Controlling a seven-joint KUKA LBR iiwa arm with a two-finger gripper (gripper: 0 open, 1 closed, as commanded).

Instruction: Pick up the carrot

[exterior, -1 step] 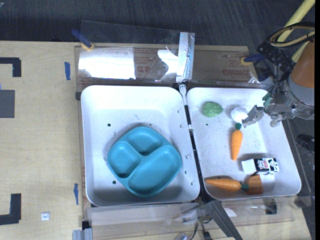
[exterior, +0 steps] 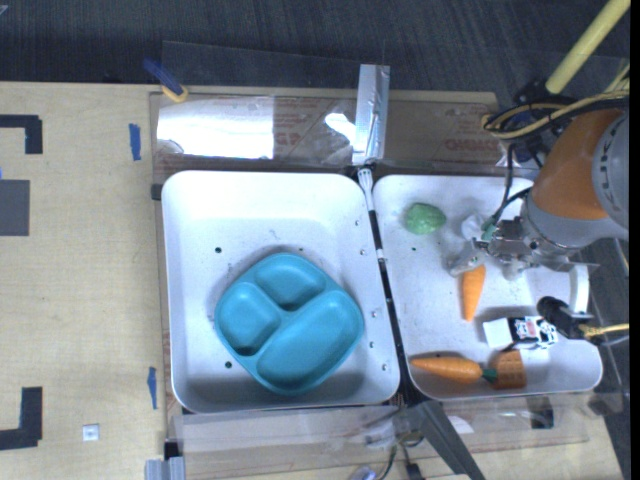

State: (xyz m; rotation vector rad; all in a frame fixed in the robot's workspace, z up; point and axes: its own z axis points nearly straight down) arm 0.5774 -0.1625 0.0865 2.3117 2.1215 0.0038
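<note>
Claw (exterior: 478, 258) right over carrot (exterior: 471, 291) tip, spread or pinched: can't tell. Could slip off narrow end, or snag second carrot (exterior: 449, 369) by bin (exterior: 430, 313) edge.

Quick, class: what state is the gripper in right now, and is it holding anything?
Gripper: at the top end of the small carrot in the right bin; whether it is open, closed or holding cannot be told.

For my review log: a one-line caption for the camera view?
End effector over the right bin by a small carrot; larger carrot at front; blue tray in left bin.
</note>
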